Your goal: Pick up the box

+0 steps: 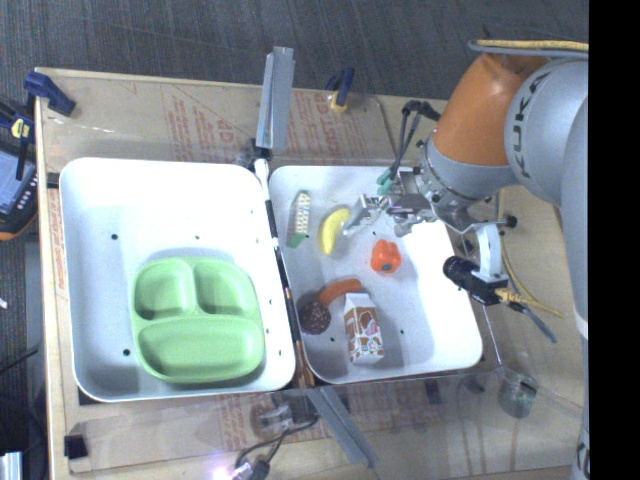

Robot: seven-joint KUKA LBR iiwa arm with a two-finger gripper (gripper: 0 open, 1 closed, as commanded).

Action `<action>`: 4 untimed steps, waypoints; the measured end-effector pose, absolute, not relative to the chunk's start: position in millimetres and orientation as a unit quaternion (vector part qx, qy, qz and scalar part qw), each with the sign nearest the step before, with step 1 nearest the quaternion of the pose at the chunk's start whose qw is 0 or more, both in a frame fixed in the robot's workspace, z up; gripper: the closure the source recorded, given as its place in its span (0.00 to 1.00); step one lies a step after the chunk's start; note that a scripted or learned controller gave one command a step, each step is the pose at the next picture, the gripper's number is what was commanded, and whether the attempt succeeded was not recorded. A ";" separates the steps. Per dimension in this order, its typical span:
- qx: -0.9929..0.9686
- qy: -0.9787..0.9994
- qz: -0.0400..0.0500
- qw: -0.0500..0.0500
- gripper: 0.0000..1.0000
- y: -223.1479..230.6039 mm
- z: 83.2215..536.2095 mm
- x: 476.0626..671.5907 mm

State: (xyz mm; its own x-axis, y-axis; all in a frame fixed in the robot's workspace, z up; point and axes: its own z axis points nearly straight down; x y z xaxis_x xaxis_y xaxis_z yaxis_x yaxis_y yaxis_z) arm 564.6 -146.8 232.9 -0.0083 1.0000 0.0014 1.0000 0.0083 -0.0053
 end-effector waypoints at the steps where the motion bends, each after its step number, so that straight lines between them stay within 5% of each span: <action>1: -0.690 -0.724 0.000 -0.001 0.00 -133.3 129.8 635.1; 2: -0.648 -0.762 0.000 -0.005 0.00 -108.5 96.7 649.1; 3: -0.647 -0.762 -0.001 -0.005 1.00 -108.0 108.1 650.1; 4: -0.647 -0.762 -0.001 -0.005 0.00 -107.9 108.1 650.0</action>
State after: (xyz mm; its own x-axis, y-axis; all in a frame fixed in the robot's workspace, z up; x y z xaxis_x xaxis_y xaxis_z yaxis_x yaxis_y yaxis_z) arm 650.0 -107.9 108.1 -0.1628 0.9866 -0.0074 0.9866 0.1628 0.0078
